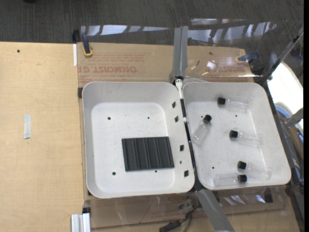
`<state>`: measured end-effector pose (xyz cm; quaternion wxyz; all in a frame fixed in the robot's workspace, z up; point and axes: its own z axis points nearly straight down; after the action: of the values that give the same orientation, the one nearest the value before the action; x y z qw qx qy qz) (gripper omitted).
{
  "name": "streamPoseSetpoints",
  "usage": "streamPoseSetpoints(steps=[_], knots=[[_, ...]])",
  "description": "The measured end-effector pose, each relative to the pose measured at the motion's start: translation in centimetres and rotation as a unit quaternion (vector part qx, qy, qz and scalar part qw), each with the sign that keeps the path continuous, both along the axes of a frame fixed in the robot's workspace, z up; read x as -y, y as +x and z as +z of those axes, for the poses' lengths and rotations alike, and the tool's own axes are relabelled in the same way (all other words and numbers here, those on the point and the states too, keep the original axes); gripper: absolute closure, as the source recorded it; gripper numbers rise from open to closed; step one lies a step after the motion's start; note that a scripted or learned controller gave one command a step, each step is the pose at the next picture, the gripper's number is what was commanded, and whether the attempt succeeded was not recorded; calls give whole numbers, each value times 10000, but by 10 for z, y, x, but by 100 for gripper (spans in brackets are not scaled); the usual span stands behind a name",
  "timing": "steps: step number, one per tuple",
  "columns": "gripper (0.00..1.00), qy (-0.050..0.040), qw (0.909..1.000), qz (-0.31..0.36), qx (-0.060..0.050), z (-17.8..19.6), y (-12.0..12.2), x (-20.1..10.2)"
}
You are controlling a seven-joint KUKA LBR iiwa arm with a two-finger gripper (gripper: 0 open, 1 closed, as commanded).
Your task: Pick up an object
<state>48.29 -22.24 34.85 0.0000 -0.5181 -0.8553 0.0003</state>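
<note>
A black ribbed rectangular pad [147, 153] lies flat in the left bin [96, 129], toward its front. In the right bin [270, 129] lie several clear vials with black caps. One vial [231, 103] is near the back and another [201, 128] lies tilted by the left wall. A third [244, 137] rests mid-bin. Two more [251, 168] [229, 180] lie close together at the front right.
A grey divider post [180, 52] stands behind the seam between the bins. Brown cardboard [125, 64] lies behind them. A wooden bench top [38, 129] spreads to the left, with a small grey strip [27, 127] on it. Clear panels rise at the back right.
</note>
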Motion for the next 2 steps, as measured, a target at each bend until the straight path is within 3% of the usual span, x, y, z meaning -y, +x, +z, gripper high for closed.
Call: streamPoseSetpoints(steps=[1, 2], knots=[[0, -12, 9932, 1165, 14, 93, -4, 0], [100, -22, 9931, 1168, 23, 102, -2, 0]])
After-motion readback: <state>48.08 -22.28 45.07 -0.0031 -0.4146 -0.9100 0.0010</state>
